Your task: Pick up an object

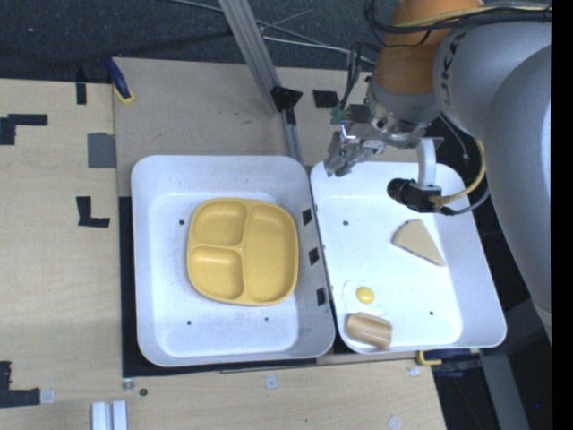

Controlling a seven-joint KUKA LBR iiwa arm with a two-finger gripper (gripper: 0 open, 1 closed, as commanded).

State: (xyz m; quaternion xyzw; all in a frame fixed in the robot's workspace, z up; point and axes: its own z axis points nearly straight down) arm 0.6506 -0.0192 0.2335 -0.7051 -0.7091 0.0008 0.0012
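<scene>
**Gripper poised at the bin's far edge, nothing picked yet**

The arm reaches in from three o'clock, and its gripper hangs over the right bin's eleven o'clock corner, with nothing between its fingers (whether they stand wide or narrow I cannot tell). The step looks like the approach. The next move calls for travelling toward five o'clock and descending over a chosen piece.

The left bin, smooth white plastic, holds a glossy yellow plate with three rounded compartments. In the right bin lie a tan wedge at centre, flat and matte; a rounded brown bread roll at seven o'clock; and just above it a fried egg, white with a yellow dome.
</scene>
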